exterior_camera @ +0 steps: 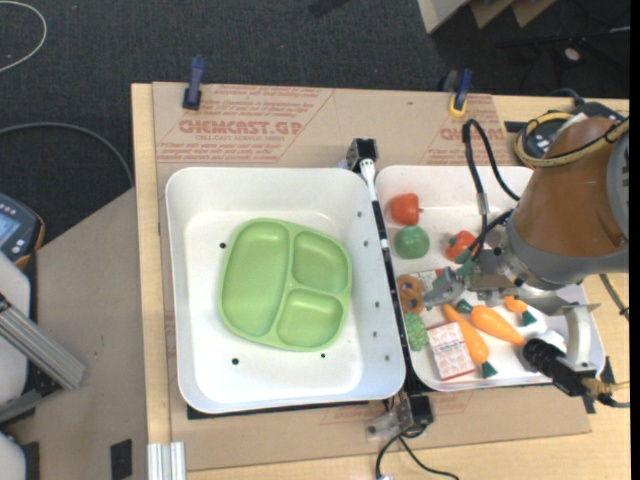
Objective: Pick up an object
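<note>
This is a robotics laboratory, not a home or a kitchen. A grey and orange industrial arm point(572, 208) reaches over a bench point(250, 118) covered with a sheet of brown cardboard, which is held by blue and yellow clamps point(193, 83) at the far edge. Two shallow white bins point(190, 268) stand side by side on it, fixed together — one with a green divided plate point(285, 283), the other with small toy foods point(480, 328). Loose black cables point(480, 168) run over the bench, and the floor point(100, 28) is dark carpet with more cable and pieces of equipment around.
</note>
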You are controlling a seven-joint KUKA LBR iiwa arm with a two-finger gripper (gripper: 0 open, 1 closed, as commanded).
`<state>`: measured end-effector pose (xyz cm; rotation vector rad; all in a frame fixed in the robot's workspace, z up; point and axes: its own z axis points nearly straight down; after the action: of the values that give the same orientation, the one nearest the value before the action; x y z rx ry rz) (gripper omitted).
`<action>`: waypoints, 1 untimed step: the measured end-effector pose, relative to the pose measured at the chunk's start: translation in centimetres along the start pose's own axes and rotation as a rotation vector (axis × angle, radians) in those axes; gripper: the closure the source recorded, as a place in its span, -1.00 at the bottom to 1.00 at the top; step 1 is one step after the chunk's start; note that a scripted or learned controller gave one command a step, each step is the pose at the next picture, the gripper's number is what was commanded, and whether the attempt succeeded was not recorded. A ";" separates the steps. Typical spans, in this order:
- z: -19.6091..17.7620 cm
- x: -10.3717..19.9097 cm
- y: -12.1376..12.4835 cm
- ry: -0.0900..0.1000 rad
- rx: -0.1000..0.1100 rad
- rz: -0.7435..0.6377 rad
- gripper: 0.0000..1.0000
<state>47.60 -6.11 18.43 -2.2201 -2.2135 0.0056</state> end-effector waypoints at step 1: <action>9.7 -4.3 0.2 -0.001 0.001 0.002 -1.00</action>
<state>47.70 -10.41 8.72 -2.2229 -2.2110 0.0081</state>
